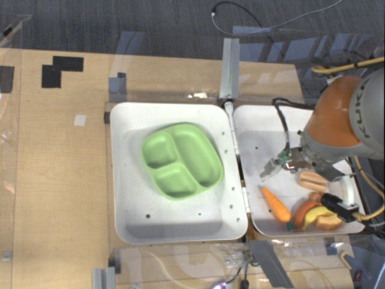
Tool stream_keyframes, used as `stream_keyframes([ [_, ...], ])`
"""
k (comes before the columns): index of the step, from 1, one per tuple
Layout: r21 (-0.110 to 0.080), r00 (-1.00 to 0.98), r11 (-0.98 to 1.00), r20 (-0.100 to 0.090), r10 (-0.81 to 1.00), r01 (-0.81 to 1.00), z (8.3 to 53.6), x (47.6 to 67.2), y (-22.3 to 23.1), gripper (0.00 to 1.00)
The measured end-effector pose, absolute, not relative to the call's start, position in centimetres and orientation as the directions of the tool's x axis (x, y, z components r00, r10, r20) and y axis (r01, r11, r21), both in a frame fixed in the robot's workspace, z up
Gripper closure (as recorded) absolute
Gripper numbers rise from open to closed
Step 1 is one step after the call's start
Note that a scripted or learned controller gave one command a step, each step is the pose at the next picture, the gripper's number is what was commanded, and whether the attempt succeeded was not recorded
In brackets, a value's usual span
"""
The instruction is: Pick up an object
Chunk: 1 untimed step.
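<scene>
Right white bin (258,125): carrot (275,204) just below hand (274,166).

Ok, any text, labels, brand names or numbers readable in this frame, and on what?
"KU": large dark letters on the arm's grey casing, cut off at the frame edge.
Black squares on the bench: plain patches, no lettering.
Nothing else readable on the bins or toy food.

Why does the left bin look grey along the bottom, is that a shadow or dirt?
Camera view: it looks like soft shadow across the left bin's floor below the green plate; the picture is sharp, and faint glare streaks the bench at left.
</scene>
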State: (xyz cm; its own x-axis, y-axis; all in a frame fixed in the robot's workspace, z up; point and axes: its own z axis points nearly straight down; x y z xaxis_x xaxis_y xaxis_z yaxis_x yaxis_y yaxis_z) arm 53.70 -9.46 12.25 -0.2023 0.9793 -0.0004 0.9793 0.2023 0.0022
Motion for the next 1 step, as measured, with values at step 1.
stream_keyframes([
  [1,0.007,-0.234,0.234,-0.004,0.972,0.972,15.39,61.4,-17.35,0.0],
])
